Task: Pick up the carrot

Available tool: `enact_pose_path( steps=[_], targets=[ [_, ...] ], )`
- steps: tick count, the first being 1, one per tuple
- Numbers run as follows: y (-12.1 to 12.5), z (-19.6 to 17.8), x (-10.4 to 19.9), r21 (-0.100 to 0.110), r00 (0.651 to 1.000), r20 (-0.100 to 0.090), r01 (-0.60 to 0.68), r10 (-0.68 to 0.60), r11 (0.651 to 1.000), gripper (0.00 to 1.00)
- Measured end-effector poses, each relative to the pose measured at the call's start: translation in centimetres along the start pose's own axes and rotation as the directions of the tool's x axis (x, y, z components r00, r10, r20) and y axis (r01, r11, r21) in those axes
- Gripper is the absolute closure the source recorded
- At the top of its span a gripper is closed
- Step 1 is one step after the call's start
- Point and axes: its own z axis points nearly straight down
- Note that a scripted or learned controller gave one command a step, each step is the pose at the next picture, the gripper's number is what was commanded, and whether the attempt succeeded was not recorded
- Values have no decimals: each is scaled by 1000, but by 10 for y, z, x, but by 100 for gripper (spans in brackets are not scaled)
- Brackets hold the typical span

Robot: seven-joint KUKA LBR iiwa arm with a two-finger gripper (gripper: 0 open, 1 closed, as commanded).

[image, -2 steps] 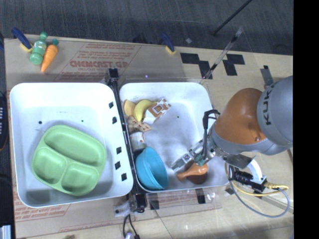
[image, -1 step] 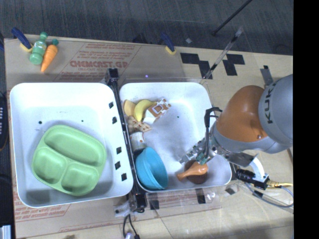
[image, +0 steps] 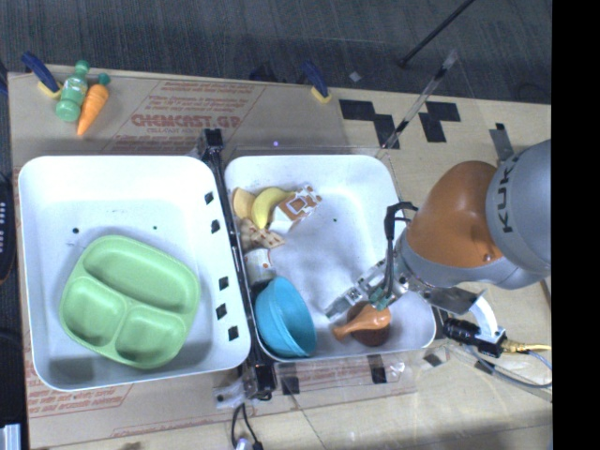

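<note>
Carrot (image: 92, 106) sitting out on the desk (image: 281, 111), beyond the left bin's (image: 37, 186) far corner, touching a green bottle (image: 70, 97). Gripper (image: 367, 296) low in the right bin (image: 347, 172), just above a drumstick (image: 364, 322); can't tell if open or closed. Probably best: lift clear, cross both bins, line up across the carrot's width, then drop.
</note>
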Motion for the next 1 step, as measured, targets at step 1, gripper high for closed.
enact_pose_path(
  steps=[1],
  targets=[
    [1, -10, 0, 2, 1000, 0, 10, -10, 1000, 100]
  ],
)
